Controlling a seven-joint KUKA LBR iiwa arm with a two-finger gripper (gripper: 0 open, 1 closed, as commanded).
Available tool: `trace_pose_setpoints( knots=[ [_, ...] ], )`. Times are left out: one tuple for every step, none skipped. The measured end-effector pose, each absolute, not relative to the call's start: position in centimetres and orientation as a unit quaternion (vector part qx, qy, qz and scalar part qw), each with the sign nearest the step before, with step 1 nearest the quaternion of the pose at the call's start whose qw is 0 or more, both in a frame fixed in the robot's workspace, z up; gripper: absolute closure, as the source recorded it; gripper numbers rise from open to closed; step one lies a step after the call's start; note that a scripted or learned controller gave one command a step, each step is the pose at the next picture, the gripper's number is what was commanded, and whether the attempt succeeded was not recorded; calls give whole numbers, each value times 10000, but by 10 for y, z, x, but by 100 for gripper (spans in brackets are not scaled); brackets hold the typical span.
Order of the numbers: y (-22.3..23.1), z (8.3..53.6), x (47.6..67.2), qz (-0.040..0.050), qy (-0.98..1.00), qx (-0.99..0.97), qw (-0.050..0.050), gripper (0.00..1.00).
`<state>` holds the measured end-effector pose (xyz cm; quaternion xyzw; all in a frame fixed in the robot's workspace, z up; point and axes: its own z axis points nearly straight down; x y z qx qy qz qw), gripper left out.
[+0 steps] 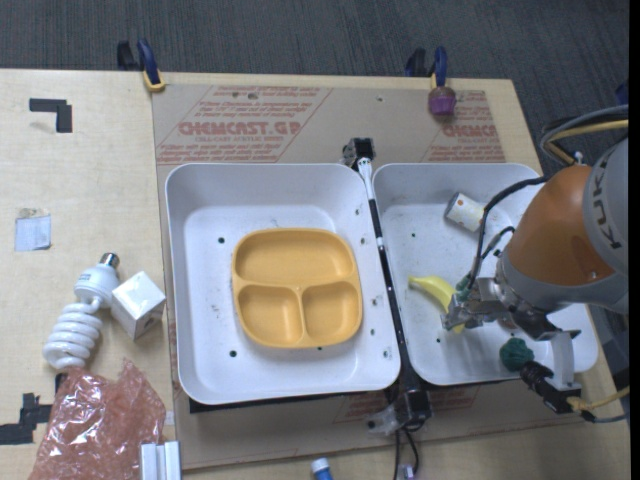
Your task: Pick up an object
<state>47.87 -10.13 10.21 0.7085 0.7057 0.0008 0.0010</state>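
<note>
In the right bin (420, 223), a yellow banana (431, 287) lies near the left wall. My gripper (459, 317) is low in this bin, right at the banana's right end; the wrist hides the spot where they meet. A small white cylinder with an orange tip (463, 209) rests near the bin's far edge. Just below the wrist, by the near right corner, sits a dark green object (515, 351). The grey and orange arm (560, 243) covers much of the bin's right half.
The left bin (200, 268) holds a yellow divided plate (297, 287). On the bench to the left lie a spiral light bulb (80, 318), a white cube (138, 303) and a crumpled pink wrapper (95, 423). A purple item (442, 100) sits at the board's far edge.
</note>
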Motion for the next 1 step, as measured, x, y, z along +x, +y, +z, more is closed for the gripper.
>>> trace_pose_setpoints(
  knots=[
    [-43, 192, 479, 4, 7072, 7070, 9, 100]
  ],
)
